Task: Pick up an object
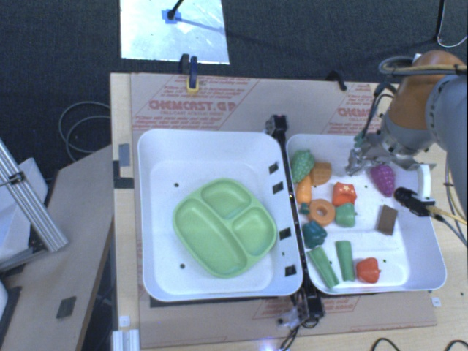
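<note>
The left bin [157,159] holds a green plate [223,227] with three parts. The right bin [424,265] is full of toy food: a green leafy one [302,164], an orange ring [321,211], a red pepper [344,193] and purple grapes [382,178]. At the far right the gripper [360,159] hangs just left of the grapes, and I cannot tell how it is set.

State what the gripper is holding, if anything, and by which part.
It cannot be told. The gripper sits low in the right bin beside the purple grapes, with nothing visibly between its fingers.
</note>
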`<state>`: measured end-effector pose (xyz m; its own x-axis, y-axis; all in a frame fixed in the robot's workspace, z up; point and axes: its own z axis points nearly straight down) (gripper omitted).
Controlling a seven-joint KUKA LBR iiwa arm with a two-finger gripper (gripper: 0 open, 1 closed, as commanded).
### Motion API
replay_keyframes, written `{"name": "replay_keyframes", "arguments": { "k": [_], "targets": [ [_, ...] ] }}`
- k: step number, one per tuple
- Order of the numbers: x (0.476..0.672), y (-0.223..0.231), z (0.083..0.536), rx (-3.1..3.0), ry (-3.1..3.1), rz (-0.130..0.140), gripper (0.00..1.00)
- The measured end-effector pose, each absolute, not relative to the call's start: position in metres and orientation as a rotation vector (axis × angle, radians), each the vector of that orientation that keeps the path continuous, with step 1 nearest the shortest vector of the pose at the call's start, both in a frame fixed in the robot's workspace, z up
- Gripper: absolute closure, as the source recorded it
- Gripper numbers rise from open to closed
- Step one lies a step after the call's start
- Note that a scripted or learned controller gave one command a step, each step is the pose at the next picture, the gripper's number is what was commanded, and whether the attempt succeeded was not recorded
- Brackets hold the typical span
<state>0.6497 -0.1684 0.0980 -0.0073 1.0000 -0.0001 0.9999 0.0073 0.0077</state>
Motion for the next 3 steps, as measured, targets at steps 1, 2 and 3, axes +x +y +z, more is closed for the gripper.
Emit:
{"name": "replay_keyframes", "arguments": {
  "k": [1,2,3],
  "targets": [
    [0.645,-0.166,0.161,2.212,2.222,0.007,1.0],
    [0.645,-0.166,0.226,2.21,2.223,0.007,1.0],
    [0.646,-0.166,0.225,2.212,2.226,0.003,1.0]
  ]
}}
